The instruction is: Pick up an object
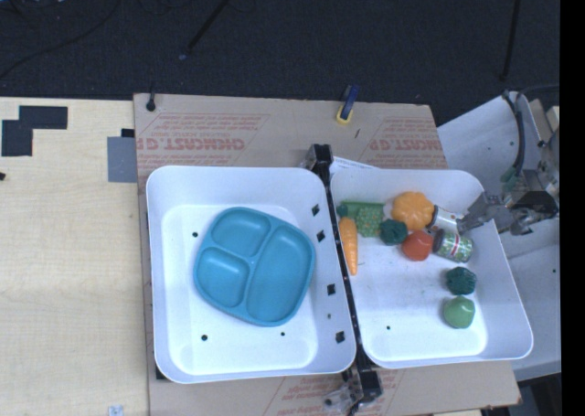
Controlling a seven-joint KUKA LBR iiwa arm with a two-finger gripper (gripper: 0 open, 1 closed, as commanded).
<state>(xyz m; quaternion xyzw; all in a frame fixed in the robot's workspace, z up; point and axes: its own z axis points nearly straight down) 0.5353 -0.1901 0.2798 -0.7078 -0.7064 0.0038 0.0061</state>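
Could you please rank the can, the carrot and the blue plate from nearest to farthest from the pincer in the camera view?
From the pincer:
1. Can, right bin, just beside it.
2. Carrot, right bin's left edge.
3. Blue plate, left bin.

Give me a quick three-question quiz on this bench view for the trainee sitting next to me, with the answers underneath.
1. True or false: the blue divided plate lies in the left bin.
2. Which thing lies closest to the divider between the bins? A) the carrot B) the green ball C) the small can
3. Fill in: the gripper sits at the right bin's ______ edge, beside the small can.

Key: 1 true. 2 A, the carrot lies lengthwise right next to the divider. 3 right; the view is too coarse to show whether anything sits between its fingers.
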